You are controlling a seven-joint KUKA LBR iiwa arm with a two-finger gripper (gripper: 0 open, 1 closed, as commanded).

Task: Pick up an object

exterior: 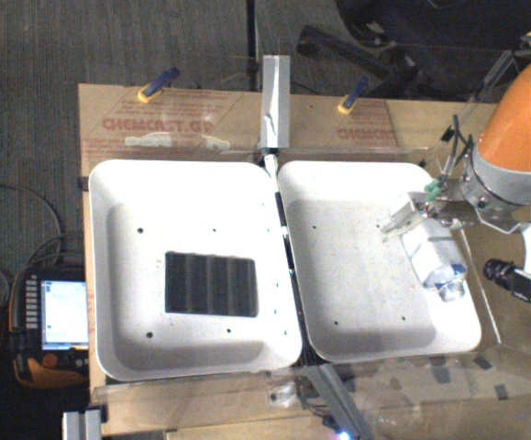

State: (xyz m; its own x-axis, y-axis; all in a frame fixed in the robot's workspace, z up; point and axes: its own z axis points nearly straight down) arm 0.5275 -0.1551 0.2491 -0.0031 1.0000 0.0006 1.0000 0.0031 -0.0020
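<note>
Pincer [421, 216] sits at right centre of the frame, over the right bin [338, 246], hanging from the grey wrist below the orange band. We cannot tell its state: pale metal parts jut toward the left, but they blur against the white floor. Just below it, toward the lower right, lies a clear plastic bottle [436, 266] with a bluish end, resting on the bin floor near the right wall; we judge this the likely target, since the pincer is just beside it. Whether they touch, we cannot tell. The left bin [118, 200], at left centre, holds a dark ribbed rectangular block [211, 284], well apart from the arm. Both bins sit on the table [109, 108], a brown board clamped along the upper edge.
</note>
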